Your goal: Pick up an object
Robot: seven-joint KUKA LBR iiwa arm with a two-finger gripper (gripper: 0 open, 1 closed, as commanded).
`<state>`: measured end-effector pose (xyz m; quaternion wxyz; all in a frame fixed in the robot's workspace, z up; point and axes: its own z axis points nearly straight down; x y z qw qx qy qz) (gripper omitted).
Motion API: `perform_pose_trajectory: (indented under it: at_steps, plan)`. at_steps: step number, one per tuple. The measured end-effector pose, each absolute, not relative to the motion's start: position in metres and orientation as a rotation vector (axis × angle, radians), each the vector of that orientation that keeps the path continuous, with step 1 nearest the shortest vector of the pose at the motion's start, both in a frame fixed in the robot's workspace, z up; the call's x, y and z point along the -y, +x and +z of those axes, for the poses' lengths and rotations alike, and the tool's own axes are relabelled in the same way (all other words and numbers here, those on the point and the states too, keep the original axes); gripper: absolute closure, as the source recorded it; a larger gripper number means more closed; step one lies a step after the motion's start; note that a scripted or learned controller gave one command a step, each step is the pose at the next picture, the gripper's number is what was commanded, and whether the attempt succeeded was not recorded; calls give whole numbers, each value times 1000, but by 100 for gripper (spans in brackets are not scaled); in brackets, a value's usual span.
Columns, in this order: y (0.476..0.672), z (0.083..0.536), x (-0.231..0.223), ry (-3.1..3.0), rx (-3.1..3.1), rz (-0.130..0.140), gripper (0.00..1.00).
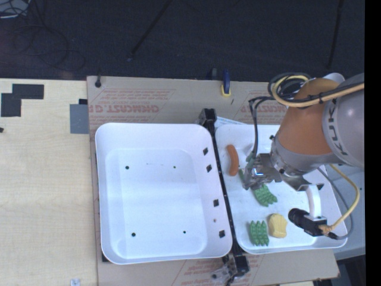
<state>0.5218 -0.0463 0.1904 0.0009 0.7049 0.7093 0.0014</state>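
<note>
Two white bins sit side by side on the bench. Over the right bin, the hand hovers beside an orange sausage, touching a green ridged piece; whether it is open or closed, I cannot tell.

The bench bears a cardboard sheet under two white bins.
</note>
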Motion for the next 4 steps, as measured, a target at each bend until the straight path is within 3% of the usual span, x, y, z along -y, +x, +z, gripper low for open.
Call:
perform_pose_trajectory:
  at_steps: [1,2,3,4]
  plan:
    - [472,152,124,2235,-2217,-9,100]
    - [510,189,48,2215,-2229,2,100]
    - [473,128,94,2232,-2221,-9,100]
    - [576,191,7,2206,-2230,12,100]
